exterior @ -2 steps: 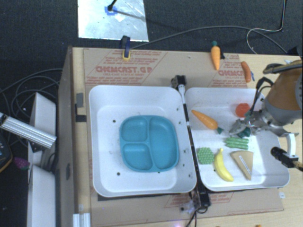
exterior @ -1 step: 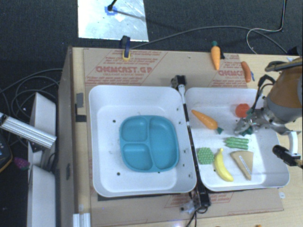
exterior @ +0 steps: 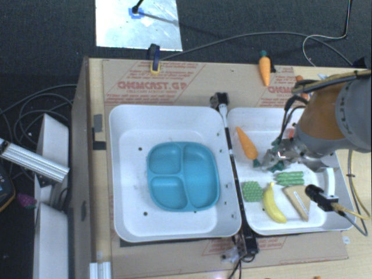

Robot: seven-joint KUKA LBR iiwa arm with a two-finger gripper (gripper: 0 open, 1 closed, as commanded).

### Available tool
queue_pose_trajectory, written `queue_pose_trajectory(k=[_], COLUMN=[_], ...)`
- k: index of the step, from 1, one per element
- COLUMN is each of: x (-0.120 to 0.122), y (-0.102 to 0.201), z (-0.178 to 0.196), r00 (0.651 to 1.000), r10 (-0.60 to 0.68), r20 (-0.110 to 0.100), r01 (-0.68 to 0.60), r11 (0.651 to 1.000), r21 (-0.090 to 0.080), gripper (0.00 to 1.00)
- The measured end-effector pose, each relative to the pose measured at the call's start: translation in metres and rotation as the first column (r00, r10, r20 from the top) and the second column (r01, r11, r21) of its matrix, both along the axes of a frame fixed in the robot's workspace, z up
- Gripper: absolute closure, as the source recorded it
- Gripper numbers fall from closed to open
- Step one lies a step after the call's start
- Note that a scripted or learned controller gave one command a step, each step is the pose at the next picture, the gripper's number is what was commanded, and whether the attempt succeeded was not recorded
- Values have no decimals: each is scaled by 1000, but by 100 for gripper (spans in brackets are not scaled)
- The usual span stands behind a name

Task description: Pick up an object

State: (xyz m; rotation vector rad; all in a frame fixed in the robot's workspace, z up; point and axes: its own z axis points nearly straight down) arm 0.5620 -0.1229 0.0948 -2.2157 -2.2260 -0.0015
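Carrot [exterior: 246, 143] beside hand [exterior: 268, 161]; fingertips prob. blurred, grip unclear.

From my screen the lighting is even and fairly bright, with a cool bluish cast. The two white bins [exterior: 174, 121] come close to washing out, and shadows are faint and soft. A shiny sheet [exterior: 138, 15] on the dark floor throws glare. Detail is soft and grainy throughout.
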Motion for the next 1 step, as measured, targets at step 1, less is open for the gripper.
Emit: queue_pose_trajectory(k=[1], x=[29], y=[95], z=[90], r00=[1000], r10=[0], r20=[4], r01=[0], r11=[1000], r21=[0], gripper=[100])
